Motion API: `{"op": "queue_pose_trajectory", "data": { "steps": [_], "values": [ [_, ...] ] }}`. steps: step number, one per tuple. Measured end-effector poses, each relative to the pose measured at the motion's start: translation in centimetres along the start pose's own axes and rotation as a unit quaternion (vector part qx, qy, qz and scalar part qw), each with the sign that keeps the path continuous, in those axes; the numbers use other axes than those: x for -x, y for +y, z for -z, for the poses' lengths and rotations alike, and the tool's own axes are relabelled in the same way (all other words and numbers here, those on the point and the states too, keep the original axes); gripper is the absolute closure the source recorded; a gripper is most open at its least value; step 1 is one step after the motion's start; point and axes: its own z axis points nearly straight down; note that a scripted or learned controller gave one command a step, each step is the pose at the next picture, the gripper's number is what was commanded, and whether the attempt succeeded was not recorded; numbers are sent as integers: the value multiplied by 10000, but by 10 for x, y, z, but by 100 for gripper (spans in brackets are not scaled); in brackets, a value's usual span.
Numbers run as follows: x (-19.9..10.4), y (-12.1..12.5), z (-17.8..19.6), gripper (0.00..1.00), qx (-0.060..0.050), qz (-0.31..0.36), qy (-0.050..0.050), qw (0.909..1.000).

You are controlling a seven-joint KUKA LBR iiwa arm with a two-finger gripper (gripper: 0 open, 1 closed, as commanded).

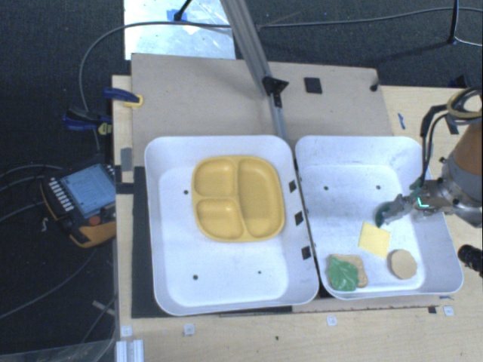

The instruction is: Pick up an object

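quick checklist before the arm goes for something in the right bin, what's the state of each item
1. Things to pick are in the right bin: ok. A yellow slice, a round tan piece and a green piece on toast lie near its front.
2. Hand near a target: ok, it sits just above the yellow slice in the view.
3. Hand holding anything: cannot tell, its tip is too small and dark.
4. Pieces apart from each other: ok, gaps show between all three.
5. Yellow slice away from the bin wall: ok, it lies on the open floor.
6. Yellow tray out of the way: ok, it rests in the left bin.
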Motion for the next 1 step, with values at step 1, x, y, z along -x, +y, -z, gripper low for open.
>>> {"op": "queue_pose_trajectory", "data": {
  "steps": [1],
  "values": [
    [0,1,1,0,15,3,-3,10000]
  ]
}}
